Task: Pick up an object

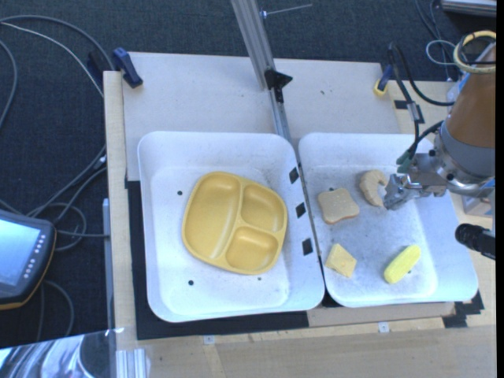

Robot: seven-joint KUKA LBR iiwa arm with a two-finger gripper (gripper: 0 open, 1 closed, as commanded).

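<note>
Your gripper (391,194) hangs low over the right bin (441,286), its dark fingers pointing toward the bin's middle and their tips just beside a curled tan piece (371,187). The fingers blur into one dark mass at this slant, so you cannot tell how wide they stand or whether anything sits between them.

Starting at the near edge of the bench: a yellow corn-shaped piece (402,264) lies at the near right of that bin, and a small yellow wedge (342,260) rests near the divider, well apart from it. A step farther back, a tan toast-like slice (338,205) lies flat, close to the curled piece but not touching it as far as you can see. The curled piece's far side is partly hidden behind the fingers.

In the left bin (157,164), a yellow divided tray (234,221) sits slightly turned, with three compartments showing.

Behind the gripper, the arm (475,124) rises to the right, its orange band cut off by the frame edge. Farthest back, a metal pole (253,34) slants across the bench from the top of the frame down to the seam between the bins, and a blue clamp (127,66) grips the far left corner.
</note>
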